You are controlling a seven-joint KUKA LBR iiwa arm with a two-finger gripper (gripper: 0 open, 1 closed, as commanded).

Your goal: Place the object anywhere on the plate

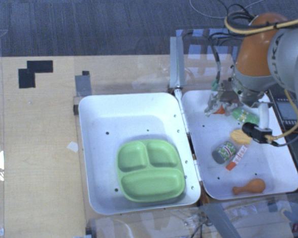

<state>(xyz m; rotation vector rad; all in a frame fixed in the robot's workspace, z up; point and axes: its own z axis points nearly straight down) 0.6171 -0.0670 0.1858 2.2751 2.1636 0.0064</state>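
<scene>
Gripper at right bin's 12 o'clock; finger state indeterminate. Can label unreadable. Green plate in left bin.

Two white bins on a wooden bench (black tape patches upper left), clear panels around

Two white bins sit side by side on the bench: the left bin and the right bin. One green plate with three compartments lies in the left bin. The right bin holds one small can, one red-and-white tube, one tan drumstick, one yellow piece and one green item.
</scene>
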